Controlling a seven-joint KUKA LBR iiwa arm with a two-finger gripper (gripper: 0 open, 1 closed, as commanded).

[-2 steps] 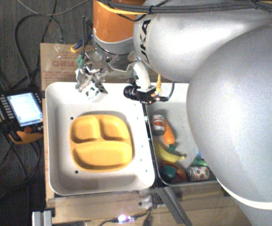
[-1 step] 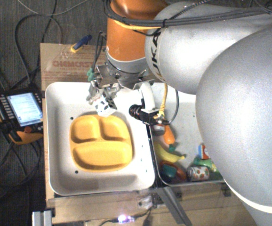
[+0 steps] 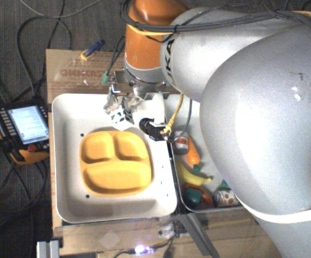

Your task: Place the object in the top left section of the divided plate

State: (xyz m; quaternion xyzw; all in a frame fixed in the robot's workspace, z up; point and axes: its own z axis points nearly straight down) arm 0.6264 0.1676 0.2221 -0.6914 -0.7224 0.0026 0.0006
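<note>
Yellow divided plate (image 3: pixel 115 163) sits in left white bin (image 3: pixel 64 160). Gripper (image 3: pixel 119 110) hangs just above plate's top edge, over the bin; cannot tell what its state is. Banana (image 3: pixel 193 177), carrot (image 3: pixel 192 153) and other toys lie in right bin (image 3: pixel 198 207).

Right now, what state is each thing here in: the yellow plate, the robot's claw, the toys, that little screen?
Divided plate: lying flat in the left bin, all three sections bare.
Gripper: hanging over the left bin, just above the plate's top edge.
Banana: lying in the right bin among other toys.
Handheld screen: lit.
</note>
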